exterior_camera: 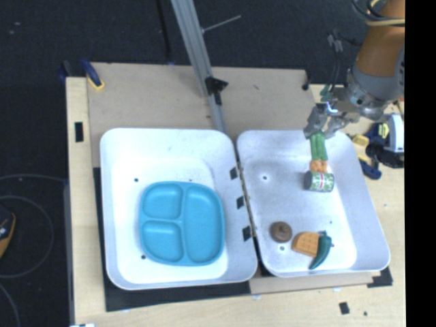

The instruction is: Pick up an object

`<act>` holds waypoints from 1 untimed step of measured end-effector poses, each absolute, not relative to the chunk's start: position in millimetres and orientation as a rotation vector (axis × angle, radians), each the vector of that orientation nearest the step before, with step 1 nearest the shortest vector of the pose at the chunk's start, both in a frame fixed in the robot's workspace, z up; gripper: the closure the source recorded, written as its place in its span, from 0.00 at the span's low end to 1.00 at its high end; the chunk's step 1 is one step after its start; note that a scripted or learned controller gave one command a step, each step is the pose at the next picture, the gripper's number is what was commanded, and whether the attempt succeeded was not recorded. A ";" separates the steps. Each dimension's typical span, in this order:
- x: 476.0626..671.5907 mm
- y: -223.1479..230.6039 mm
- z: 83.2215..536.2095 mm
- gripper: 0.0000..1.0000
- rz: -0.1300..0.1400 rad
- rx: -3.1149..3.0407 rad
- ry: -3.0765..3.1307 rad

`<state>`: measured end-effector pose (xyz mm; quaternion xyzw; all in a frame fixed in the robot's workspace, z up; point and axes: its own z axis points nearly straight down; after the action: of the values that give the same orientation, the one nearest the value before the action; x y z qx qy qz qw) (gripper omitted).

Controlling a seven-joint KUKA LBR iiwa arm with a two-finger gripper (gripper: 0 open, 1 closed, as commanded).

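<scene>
The counter (157, 97) carries two shallow white bins side by side. The left bin (119, 162) holds a blue divided plate (182, 222) lying flat near its middle. The right bin (272, 159) holds the smaller things. The grey arm (379, 60) with its orange band reaches in from the right, and its jaws (323, 125) hang over the far right part of that bin. A long green and orange object (318, 153) hangs down from them, its green top caught between the fingers, so the jaws are closed on it. Its lower end is touching or just above a small green can (319, 181); I cannot tell which. Near the bin's front edge lie a round brown piece (281, 232), an orange wedge (306, 242) and a dark green pepper (320, 251), the last two touching.
</scene>
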<state>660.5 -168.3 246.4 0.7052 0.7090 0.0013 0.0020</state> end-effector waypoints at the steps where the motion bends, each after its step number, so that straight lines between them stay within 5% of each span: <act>1: 650.2 -123.3 236.7 1.00 -0.001 2.216 2.227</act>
<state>650.2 -123.3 236.7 0.7053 0.7089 -0.0003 0.0001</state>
